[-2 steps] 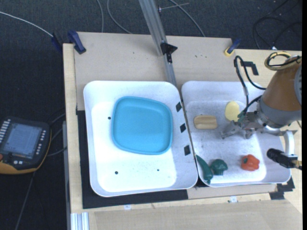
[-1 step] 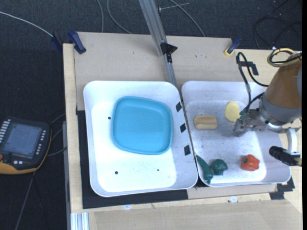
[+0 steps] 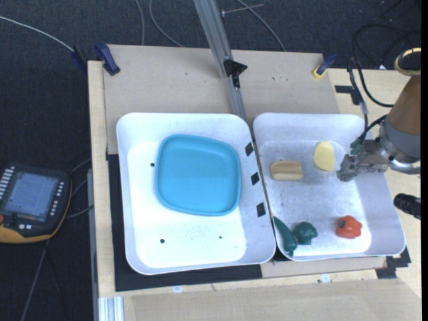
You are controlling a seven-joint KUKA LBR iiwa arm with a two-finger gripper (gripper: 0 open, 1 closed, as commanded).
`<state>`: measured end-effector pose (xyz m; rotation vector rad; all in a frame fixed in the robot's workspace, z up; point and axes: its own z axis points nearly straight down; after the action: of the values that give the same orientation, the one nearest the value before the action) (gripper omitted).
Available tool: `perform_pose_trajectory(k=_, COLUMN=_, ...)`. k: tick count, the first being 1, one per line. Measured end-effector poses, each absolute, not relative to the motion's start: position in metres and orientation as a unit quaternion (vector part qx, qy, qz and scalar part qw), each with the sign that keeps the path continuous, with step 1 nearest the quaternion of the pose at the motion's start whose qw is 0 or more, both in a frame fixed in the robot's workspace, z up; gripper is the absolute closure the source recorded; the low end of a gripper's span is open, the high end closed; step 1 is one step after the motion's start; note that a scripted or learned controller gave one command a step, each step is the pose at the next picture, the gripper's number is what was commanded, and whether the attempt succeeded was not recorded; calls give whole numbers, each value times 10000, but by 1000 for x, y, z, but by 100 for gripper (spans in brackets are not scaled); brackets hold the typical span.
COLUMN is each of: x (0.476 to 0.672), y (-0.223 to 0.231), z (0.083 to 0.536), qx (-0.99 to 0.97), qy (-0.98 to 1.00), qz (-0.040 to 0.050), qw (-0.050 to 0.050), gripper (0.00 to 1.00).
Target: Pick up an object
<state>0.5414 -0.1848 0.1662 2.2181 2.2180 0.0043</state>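
Landmark: right shallow white plastic bin (image 3: 374,129).
Hand (image 3: 347,172): low over this bin's right side, just beside the pale yellow rounded object (image 3: 324,156); nothing visible between it; opening, I cannot tell.
Progress: probably early; grasp and lift not yet done.

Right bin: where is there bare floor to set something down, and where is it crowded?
Bare floor lies in the right bin between the tan block above and the green item and red item below. Its near-left corner and the stretch from the yellow item to the end effector are crowded.
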Motion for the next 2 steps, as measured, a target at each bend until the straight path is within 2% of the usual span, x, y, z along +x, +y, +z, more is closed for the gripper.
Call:
perform_pose_trajectory(k=1, x=542, y=-185, z=219, qx=7069, qy=7073, qz=15, qw=23, gripper=100)
perform_pose_trajectory(k=2, x=566, y=-143, z=227, qx=7055, qy=7087, qz=9, qw=3, gripper=100)
